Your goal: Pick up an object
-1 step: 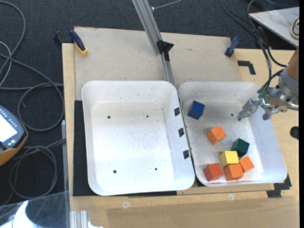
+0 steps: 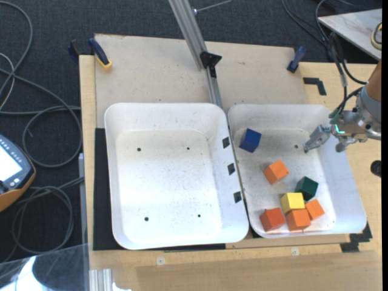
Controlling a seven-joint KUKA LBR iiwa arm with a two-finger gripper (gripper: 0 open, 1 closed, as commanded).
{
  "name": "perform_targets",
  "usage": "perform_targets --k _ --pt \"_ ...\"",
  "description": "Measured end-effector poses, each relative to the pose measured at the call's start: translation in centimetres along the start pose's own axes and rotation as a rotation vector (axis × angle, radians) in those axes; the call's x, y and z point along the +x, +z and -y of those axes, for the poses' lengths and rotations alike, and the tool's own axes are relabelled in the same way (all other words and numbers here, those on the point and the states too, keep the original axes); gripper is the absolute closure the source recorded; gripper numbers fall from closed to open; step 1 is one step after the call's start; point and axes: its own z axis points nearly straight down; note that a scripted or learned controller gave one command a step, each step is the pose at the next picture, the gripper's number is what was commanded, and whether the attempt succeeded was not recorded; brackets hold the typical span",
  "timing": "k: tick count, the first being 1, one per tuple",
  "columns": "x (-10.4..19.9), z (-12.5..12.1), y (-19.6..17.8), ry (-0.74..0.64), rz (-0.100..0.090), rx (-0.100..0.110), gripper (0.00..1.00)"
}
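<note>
The right bin (image 2: 345,187) holds several small cubes. A blue cube (image 2: 250,140) lies near its far left corner and an orange cube (image 2: 276,171) sits in the middle. At the near side a dark green cube (image 2: 307,187), a yellow cube (image 2: 293,201) and three orange cubes (image 2: 297,219) are clustered together. My gripper (image 2: 327,140) hangs over the bin's far right part, open, with nothing between its fingers. It is to the right of the blue cube and beyond the green one.
The left bin (image 2: 115,162) stands beside the right one. A slanted metal pole (image 2: 194,32) meets the bench between the bins at the back. Blue clamps (image 2: 296,58) grip the bench's far corners. Cables lie on the floor at left.
</note>
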Motion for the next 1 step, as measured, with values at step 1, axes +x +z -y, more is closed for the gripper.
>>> perform_targets --k 1 --pt "-0.33 -0.11 6.26 0.001 -0.001 0.005 0.00"
